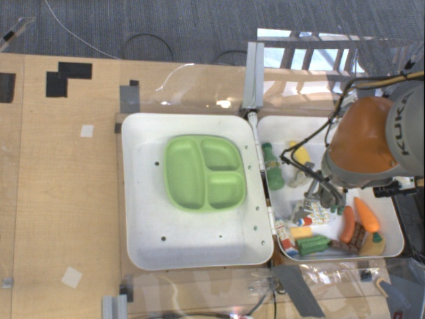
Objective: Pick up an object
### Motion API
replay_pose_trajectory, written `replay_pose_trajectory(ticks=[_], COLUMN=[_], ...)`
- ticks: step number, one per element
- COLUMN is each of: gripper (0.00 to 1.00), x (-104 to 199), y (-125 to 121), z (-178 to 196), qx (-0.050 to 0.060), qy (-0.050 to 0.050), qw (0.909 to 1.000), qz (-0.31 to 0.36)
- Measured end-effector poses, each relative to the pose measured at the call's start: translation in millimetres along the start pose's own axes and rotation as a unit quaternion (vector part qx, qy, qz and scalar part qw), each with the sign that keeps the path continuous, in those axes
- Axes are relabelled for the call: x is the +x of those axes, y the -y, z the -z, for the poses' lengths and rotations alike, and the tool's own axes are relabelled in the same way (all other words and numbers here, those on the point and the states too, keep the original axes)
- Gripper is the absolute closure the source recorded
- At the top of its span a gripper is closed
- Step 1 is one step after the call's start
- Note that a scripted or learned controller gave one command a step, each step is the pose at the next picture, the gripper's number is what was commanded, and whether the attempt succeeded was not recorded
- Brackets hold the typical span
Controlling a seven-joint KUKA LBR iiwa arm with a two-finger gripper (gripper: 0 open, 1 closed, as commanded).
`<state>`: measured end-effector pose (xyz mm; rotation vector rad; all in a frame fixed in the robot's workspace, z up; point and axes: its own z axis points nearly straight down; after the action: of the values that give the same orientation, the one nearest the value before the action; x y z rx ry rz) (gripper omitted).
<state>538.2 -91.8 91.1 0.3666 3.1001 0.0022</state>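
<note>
Gripper hangs low in the right bin, just past the green divided plate that sits in the left bin; honestly can't tell its grip state; toy carrot, green block and yellow piece lie farther right of that plate.

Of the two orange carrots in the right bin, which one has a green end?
The right-hand carrot, pointing toward the bin's corner. The other carrot, beside it on the left, looks plain orange-red.
</note>
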Motion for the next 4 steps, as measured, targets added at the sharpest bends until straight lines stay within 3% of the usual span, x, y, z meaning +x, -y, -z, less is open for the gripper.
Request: replay_pose_trajectory(ticks=[1,2,3,4], gripper=[0.00,0.00,0.00,0.00], x=[-106.4,-55.4,29.8,-23.8], y=[-10.7,95.2,74.0,10.0], z=[-4.8,-2.5,0.8,-1.2], qx=[0.001,0.004,0.002,0.000], qy=[-0.004,-0.004,0.000,0.000], qw=[0.9992,0.9987,0.9877,0.9865], qz=[-0.040,-0.051,-0.156,-0.164])
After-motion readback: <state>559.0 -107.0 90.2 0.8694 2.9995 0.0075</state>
